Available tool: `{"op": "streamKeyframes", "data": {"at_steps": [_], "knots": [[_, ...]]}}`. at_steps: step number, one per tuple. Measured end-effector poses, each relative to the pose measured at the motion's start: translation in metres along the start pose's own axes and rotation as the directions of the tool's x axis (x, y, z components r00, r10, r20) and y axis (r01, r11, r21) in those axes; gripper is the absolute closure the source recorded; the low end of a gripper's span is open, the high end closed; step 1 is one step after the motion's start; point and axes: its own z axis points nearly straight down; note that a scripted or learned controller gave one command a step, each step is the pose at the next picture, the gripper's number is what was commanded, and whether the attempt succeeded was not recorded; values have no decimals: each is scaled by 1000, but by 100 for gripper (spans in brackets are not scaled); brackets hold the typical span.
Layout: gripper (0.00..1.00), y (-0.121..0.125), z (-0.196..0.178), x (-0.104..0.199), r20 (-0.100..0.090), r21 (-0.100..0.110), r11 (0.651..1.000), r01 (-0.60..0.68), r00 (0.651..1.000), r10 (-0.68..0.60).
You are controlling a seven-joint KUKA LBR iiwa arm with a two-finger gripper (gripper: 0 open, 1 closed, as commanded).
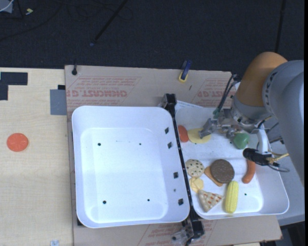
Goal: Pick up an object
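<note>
We see the grey two-finger gripper (211, 127) low in the right-hand shallow white bin (277, 205), tips beside the flat yellow plastic piece (197, 136) near that bin's left wall. Finger state: cannot tell. Nothing visibly held; grasp and lift remain, we judge.

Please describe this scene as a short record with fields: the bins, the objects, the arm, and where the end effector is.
left bin: white, shallow
right bin: white, shallow, holds toy food
objects in right bin: corn cob, pizza slice, brown round cookie, speckled cookie, carrot, green ball, yellow piece, red piece
arm: grey with orange band, enters from the right
end effector: low over the far side of the right bin, beside the yellow piece
grasp: cannot tell
</note>
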Motion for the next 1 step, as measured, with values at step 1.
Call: {"op": "streamKeyframes", "data": {"at_steps": [1], "knots": [[0,-40,0,-33,-17,5,1000,2,1000,-1]]}}
